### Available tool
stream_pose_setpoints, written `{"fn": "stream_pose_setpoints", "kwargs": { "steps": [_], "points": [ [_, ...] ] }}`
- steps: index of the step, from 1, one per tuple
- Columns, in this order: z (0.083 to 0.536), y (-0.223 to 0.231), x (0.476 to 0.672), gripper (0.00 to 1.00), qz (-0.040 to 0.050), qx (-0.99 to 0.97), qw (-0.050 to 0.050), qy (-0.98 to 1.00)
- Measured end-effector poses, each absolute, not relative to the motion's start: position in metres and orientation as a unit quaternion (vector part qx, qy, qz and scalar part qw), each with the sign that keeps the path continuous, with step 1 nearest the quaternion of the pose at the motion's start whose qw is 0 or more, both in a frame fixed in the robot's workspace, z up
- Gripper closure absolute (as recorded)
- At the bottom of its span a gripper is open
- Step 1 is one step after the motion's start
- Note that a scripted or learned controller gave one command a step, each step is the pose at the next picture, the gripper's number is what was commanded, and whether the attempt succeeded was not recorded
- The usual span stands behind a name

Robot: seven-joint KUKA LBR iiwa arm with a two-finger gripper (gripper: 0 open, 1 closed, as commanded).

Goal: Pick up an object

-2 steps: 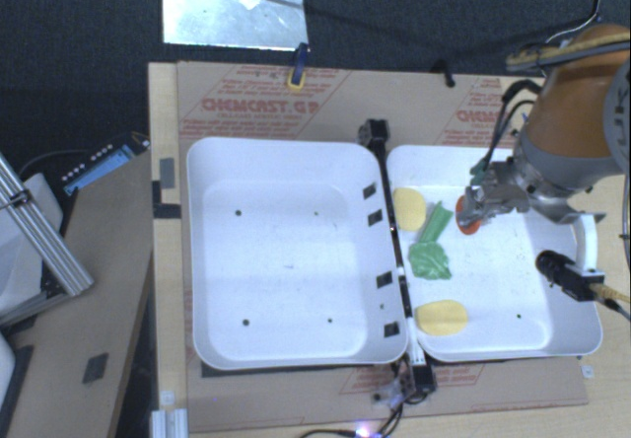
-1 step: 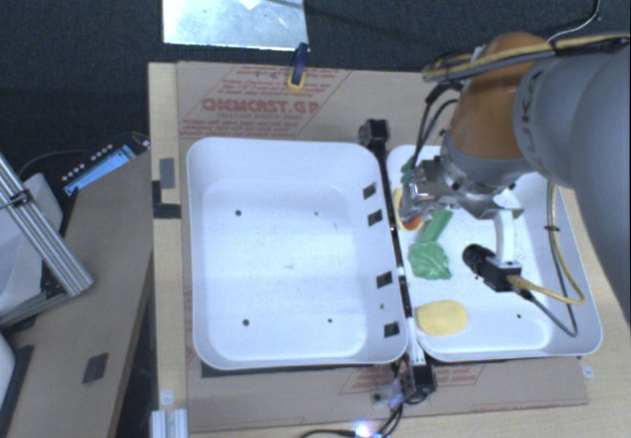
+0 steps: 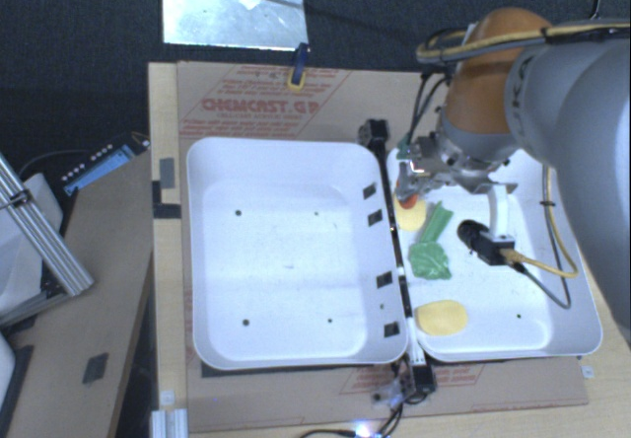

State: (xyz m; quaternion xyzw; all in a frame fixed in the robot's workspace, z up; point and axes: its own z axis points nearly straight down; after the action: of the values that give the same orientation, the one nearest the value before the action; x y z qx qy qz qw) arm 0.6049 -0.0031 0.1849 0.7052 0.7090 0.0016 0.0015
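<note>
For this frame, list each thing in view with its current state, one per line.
gripper: low over the right bin's far left corner
green object: lying loose in the right bin
yellow disc: lying flat, untouched
yellow-and-red piece: lying just under the gripper

The grey arm (image 3: 577, 120) reaches in from the right, its broad link filling the upper right corner. The orange band (image 3: 493, 66) sits above the wrist, which bends downward. The metallic two-finger tool (image 3: 414, 180) hangs below it, pointing down and slightly left.
</note>
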Motion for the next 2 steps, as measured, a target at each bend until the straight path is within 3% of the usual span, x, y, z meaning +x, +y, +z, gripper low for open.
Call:
{"fn": "stream_pose_setpoints", "kwargs": {
  "steps": [1, 2],
  "points": [
    [0.192, 0.05, 0.577, 1.0, 0.0004, 0.704, -0.001, 0.71],
    [0.28, 0.114, 0.572, 1.0, 0.0047, 0.703, 0.002, 0.711]
  ]
}}
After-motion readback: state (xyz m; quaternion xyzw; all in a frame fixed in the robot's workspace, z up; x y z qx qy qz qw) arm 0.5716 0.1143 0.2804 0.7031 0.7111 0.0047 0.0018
